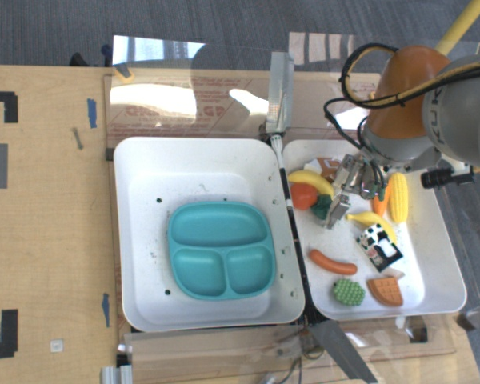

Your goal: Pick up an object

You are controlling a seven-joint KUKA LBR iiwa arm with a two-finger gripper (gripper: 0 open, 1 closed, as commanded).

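So we've got two white bins side by side on the bench. The left bin (136, 238) holds one thing — a teal divided plate (222, 248) with three compartments, sitting flat near the middle. The right bin (440, 278) is where all the toy food is: a yellow banana (310, 180) at the upper left with a red-orange tomato (303, 198) just below it and something dark green (321, 209) tucked beside that, a yellow corn cob (398, 198) standing roughly upright further right with an orange carrot (380, 203) next to it, a small yellow piece (366, 218) below those, a black and white block (378, 243), a red sausage (333, 262) lying at a slant, a green bumpy ball (349, 292) and an orange wedge (386, 290) along the near edge. The gripper (337, 212) hangs over the upper middle of that bin, pointing down-left, its tips just beside the dark green piece and the tomato, with the small yellow piece close on the other side. We can see a gap between the fingers and nothing caught in it — spread apart, not grasping anything.
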